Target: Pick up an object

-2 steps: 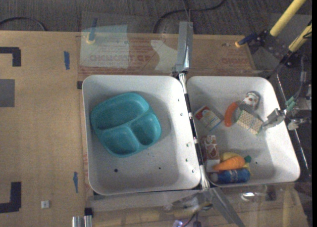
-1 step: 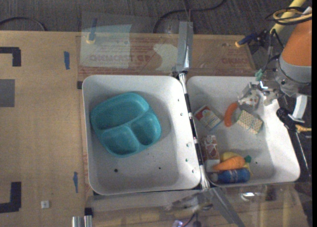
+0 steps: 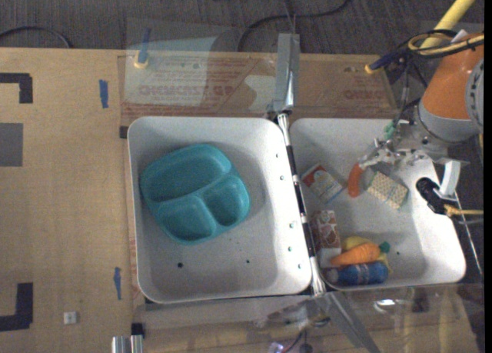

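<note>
Over the right bin [image 3: 430, 263], the claw [image 3: 392, 158] hangs low beside an orange-red piece [image 3: 354, 180] and a pale speckled block [image 3: 387, 189]; its grip cannot be told. Left, a teal divided plate [image 3: 194, 191] lies in the other bin [image 3: 154, 267].

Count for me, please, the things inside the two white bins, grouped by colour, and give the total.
Teal: 1, the divided plate
Orange: 2, the carrot and an orange object beside the gripper
Blue: 1, the bottle
Beige: 1, the sponge-like block
White and red: 2, the small carton and the packet
Total: 7
</note>
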`<state>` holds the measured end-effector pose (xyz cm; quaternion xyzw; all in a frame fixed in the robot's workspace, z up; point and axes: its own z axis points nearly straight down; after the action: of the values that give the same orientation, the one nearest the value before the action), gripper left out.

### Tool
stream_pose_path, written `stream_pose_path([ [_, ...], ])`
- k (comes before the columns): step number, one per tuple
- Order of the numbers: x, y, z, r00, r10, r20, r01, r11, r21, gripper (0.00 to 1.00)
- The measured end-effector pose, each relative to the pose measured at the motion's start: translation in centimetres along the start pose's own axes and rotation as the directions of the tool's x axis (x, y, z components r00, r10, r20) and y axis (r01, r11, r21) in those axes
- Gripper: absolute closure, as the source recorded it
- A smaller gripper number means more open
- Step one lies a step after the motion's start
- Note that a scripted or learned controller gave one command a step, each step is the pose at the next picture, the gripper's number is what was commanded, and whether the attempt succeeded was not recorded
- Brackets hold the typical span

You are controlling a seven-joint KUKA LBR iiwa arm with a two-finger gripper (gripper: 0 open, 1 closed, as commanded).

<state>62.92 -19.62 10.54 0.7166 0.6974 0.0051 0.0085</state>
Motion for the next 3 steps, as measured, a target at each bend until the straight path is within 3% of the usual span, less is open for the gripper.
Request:
stream_pose_path([
  [1, 0.1, 0.0, -0.9, 1.000, -0.003, 0.001, 0.003, 1.000, 0.002, 1.00],
  [2, 2.5, 1.6, -10.6, 0.991, -0.134, -0.005, 0.134, 0.991, 0.015, 1.00],
  [3, 1.7, -2.6, 0.9, 0.962, -0.272, -0.007, 0.272, 0.962, 0.012, 1.00],
])
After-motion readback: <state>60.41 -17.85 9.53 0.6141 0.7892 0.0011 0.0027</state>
